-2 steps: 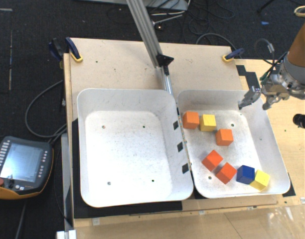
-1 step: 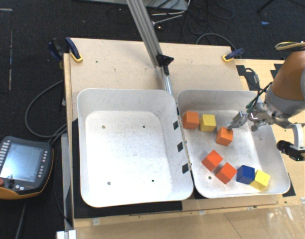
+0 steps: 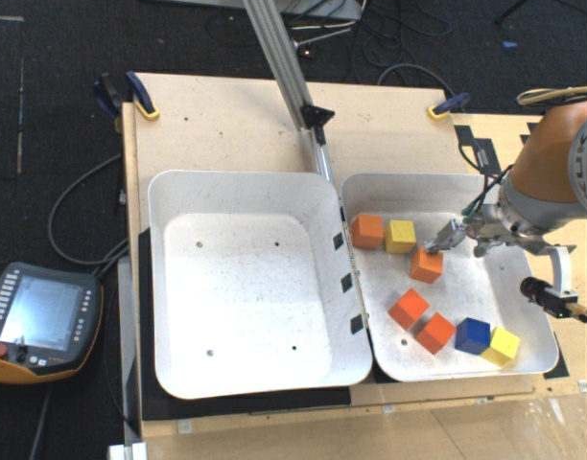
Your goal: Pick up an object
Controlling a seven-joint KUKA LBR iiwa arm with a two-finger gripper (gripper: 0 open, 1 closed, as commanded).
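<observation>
Arm reaching into the right bin among coloured blocks

The hand [image 3: 454,237] hung just beside an orange block [image 3: 427,264] in the right bin [image 3: 524,300]. Near it lay another orange block [image 3: 367,230], a yellow block [image 3: 401,236], two more orange ones, a blue block [image 3: 473,335] and a second yellow. The left bin [image 3: 241,281] sat alongside on the tabletop [image 3: 226,123].

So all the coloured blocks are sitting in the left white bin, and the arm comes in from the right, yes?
Not quite. The camera view shows the blocks, such as the blue block and the orange block, in the right bin, not the left bin. The arm does come in from the right.
</observation>
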